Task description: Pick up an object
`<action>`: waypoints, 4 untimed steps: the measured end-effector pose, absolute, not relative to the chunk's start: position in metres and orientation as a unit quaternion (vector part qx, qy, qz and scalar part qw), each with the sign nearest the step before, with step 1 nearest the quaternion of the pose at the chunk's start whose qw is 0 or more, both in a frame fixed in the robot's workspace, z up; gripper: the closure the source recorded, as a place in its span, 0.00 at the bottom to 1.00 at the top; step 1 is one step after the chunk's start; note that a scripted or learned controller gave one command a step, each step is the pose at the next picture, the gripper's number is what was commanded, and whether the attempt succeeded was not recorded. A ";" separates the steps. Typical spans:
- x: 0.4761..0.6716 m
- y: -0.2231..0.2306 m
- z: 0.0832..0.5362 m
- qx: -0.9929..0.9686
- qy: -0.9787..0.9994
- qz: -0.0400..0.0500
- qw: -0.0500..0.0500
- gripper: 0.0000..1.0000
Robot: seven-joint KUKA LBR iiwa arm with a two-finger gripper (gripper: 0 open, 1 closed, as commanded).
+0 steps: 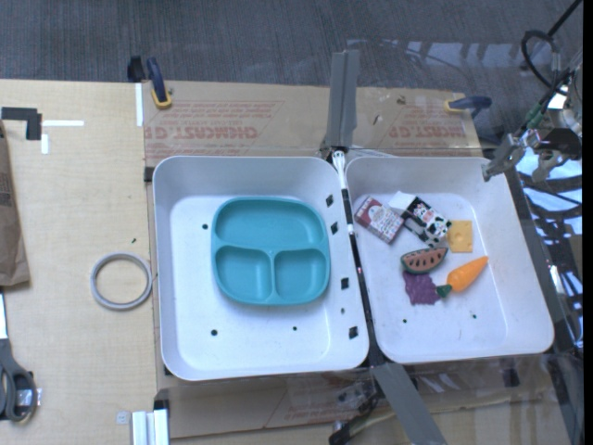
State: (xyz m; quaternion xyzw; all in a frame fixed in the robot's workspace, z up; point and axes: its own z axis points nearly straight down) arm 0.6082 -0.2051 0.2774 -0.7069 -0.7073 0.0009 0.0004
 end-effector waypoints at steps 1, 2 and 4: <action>0.630 -0.206 0.102 -0.759 -0.651 0.000 0.000 0.00; 0.556 -0.195 0.091 -0.771 -0.637 0.001 0.001 0.00; 0.570 -0.135 0.101 -0.701 -0.714 0.000 0.001 1.00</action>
